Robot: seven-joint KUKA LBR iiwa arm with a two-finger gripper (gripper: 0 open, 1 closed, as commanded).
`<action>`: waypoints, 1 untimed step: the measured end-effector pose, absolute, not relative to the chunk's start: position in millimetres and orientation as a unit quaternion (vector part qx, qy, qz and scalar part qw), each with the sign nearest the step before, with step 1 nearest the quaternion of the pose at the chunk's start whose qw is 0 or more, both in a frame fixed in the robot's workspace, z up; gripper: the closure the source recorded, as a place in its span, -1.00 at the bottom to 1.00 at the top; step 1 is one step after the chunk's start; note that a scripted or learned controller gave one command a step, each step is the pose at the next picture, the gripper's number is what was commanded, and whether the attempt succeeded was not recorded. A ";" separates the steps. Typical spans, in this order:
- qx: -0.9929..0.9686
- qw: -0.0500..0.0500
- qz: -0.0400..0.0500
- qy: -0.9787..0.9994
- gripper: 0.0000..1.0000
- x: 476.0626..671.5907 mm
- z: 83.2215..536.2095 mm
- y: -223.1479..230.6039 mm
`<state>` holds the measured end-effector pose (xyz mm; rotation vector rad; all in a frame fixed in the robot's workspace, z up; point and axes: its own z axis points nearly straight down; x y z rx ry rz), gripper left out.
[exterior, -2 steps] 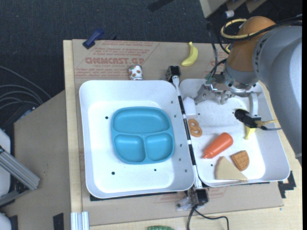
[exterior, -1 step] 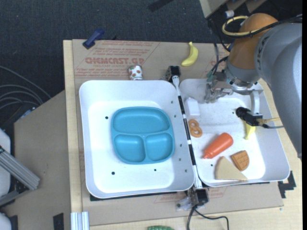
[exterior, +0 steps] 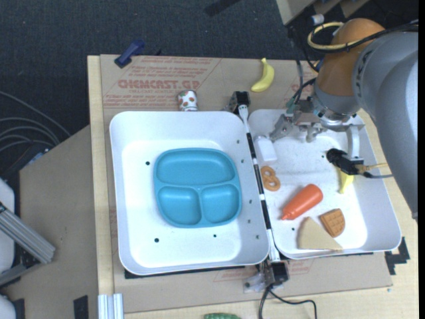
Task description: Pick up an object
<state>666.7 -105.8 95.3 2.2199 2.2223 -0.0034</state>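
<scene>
Two white bins sit edge to edge on the worktop [exterior: 166, 78]. Over the right bin's [exterior: 382, 211] twelve o'clock rim, the pincer [exterior: 302, 126] spreads wide, holding nothing. An orange carrot [exterior: 301, 201] lies toward six o'clock, open floor between.

Dark carpet floor [exterior: 60, 32], cardboard-topped bench [exterior: 159, 78]

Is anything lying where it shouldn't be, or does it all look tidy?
A banana and a small spotted toy lie on the bench behind the bins, outside both. The other toy food sits in the right bin; the left bin holds a blue tray.
</scene>
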 end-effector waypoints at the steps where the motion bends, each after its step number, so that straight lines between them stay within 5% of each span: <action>1: 0.707 -0.001 0.000 0.707 -1.00 666.5 84.9 -91.4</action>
